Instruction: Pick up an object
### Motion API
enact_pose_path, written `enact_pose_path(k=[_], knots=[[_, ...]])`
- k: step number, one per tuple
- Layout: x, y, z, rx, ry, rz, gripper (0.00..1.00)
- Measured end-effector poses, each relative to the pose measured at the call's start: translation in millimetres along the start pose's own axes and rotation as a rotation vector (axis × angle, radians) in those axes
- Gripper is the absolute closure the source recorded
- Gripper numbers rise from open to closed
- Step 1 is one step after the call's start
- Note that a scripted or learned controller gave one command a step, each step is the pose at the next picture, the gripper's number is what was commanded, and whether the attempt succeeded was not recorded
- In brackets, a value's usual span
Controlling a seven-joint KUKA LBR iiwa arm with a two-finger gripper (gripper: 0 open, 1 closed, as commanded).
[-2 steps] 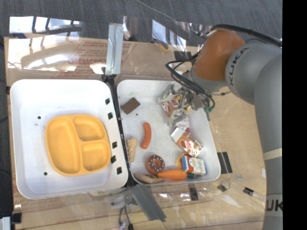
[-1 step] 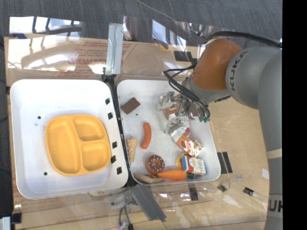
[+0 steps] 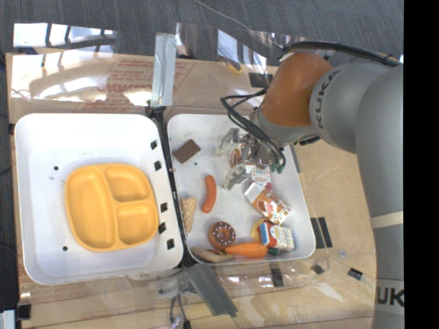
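Note:
My gripper (image 3: 235,160) hangs low in the upper middle of the right bin (image 3: 202,125), open, its two metal fingers (image 3: 228,142) spread apart. A small reddish patch shows between them; I cannot tell what it is. Left of the gripper lies a brown chocolate square (image 3: 186,151). Below it are a red sausage (image 3: 208,193), a white packet (image 3: 260,177) and a red-orange snack packet (image 3: 269,208). A chocolate doughnut (image 3: 222,234), a carrot (image 3: 247,250), a juice carton (image 3: 277,237) and a wafer (image 3: 188,213) sit near the front.
The left bin (image 3: 41,136) holds a yellow three-compartment plate (image 3: 110,205). A black divider with clips (image 3: 162,177) runs between the bins. My grey arm with its orange band (image 3: 295,91) fills the upper right, above the right bin's far corner.

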State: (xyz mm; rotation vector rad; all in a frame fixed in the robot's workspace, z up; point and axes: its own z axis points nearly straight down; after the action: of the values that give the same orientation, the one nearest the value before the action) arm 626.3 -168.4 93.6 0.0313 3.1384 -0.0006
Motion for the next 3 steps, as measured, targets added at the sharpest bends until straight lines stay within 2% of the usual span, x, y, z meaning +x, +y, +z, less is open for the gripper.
enact_pose_path(k=[1,2,3], knots=[[36,77,2,-0.003,0.004,-0.086,0.0],[107,55,-11,0.0,0.005,0.055,0.0],[146,70,-2,0.003,-0.015,0.069,0.0]])
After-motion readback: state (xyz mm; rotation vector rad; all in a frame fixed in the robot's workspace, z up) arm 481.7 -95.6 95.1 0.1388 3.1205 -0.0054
